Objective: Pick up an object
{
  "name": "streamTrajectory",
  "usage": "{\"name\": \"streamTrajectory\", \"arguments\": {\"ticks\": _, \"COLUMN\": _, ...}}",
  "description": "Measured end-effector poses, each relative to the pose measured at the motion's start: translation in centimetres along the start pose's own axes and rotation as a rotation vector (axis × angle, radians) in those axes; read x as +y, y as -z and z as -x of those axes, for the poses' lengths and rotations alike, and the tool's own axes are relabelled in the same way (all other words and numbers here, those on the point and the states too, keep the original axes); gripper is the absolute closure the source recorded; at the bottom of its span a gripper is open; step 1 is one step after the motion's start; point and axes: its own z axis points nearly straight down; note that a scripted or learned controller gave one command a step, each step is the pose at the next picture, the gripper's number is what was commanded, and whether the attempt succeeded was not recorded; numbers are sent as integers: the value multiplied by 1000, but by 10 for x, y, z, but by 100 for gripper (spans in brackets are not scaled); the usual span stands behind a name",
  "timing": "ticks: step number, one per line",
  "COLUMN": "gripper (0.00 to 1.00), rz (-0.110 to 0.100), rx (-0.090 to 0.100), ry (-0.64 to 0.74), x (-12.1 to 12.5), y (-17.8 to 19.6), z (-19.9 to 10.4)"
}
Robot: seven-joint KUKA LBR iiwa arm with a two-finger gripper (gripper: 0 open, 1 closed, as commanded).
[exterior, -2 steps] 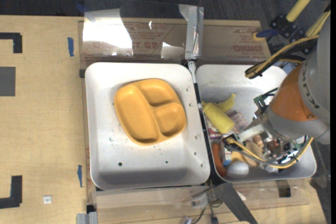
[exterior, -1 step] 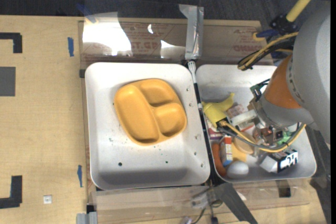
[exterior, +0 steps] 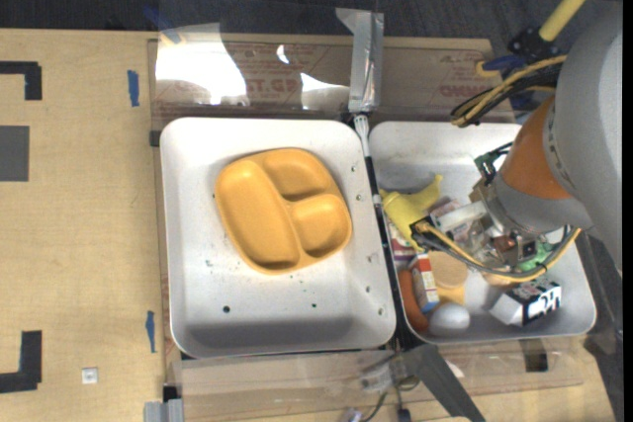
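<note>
End effector [exterior: 482, 240]: low in right bin [exterior: 435, 141], centre-right of frame, above clutter; open or closed, cannot tell | Pick candidates in right bin: yellow piece [exterior: 407, 206] near left wall, orange disc [exterior: 450, 274] below it, white ball [exterior: 452, 316] at lower edge | In left bin [exterior: 188, 212]: orange divided tray [exterior: 282, 208], centred.

Arm [exterior: 584, 114]: cut off by the right edge, and it covers the right side of the right bin [exterior: 396, 148]. Gripper [exterior: 492, 247]: buried among cables, outline unclear. Yellow item [exterior: 410, 205]: lower end hidden under clutter, possibly a banana. Red item [exterior: 410, 296]: mostly hidden beneath a small carton [exterior: 426, 277] whose print is too small to read. Table [exterior: 69, 212]: cut off at left.
</note>
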Motion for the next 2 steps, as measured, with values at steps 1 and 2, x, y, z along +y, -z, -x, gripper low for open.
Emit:
{"name": "streamTrajectory", "arguments": {"ticks": 1, "gripper": 100, "rz": -9, "rx": -12, "ry": 145, "x": -72, "y": 85, "z": -7}}
{"name": "streamTrajectory", "arguments": {"ticks": 2, "gripper": 100, "rz": -6, "rx": -14, "ry": 21, "x": -98, "y": 146, "z": -75}}
